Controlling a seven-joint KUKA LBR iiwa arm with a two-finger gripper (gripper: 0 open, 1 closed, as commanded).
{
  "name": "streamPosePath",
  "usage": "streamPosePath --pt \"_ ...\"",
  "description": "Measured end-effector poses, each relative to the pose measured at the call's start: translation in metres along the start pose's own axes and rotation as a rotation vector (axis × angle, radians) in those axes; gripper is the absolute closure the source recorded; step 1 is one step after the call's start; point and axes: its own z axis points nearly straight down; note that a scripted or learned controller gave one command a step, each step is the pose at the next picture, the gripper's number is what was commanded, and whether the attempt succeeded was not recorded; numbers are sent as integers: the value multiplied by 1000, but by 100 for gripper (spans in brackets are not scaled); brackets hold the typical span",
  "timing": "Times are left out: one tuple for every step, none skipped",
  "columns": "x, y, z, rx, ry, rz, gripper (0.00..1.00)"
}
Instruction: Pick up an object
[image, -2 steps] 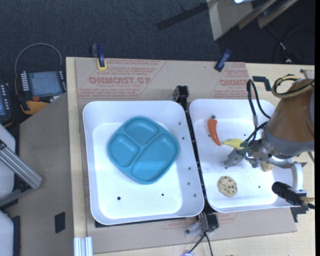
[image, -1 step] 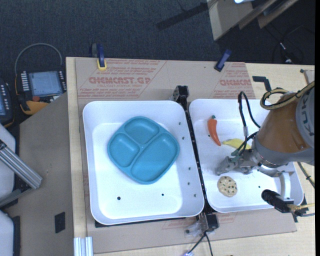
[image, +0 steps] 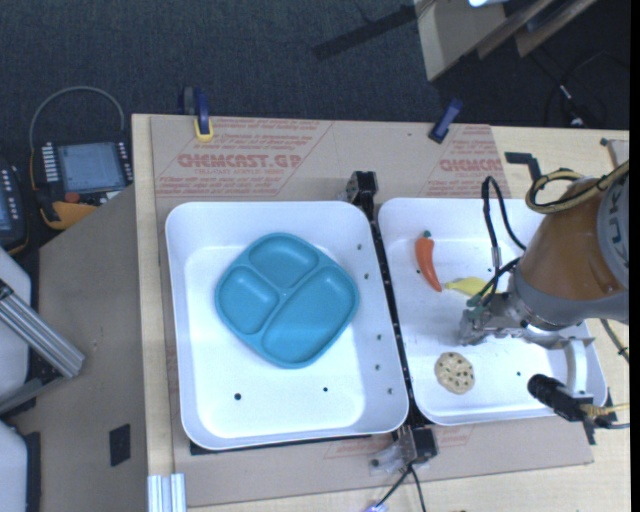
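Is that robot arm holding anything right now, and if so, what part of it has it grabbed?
It cannot be told. The gripper is low in the right bin, between the banana and the cookie, with nothing visibly in it.

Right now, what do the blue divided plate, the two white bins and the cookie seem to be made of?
The blue divided plate looks like moulded plastic, matte, with one even colour and soft rounded ridges. The two white bins seem thin formed plastic, smooth, with a slight sheen and rounded corners. The cookie is tan with dark specks; whether real or a plastic toy cannot be told.
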Motion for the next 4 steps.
streamPosePath --pt "-4 8 -61 -6 -2 -3 100" --pt "-11 9 -106 -6 -3 -2 100" --pt "-12 6 -169 -7 -2 -3 100" --pt "-12 7 -178 -3 -1 -3 100"
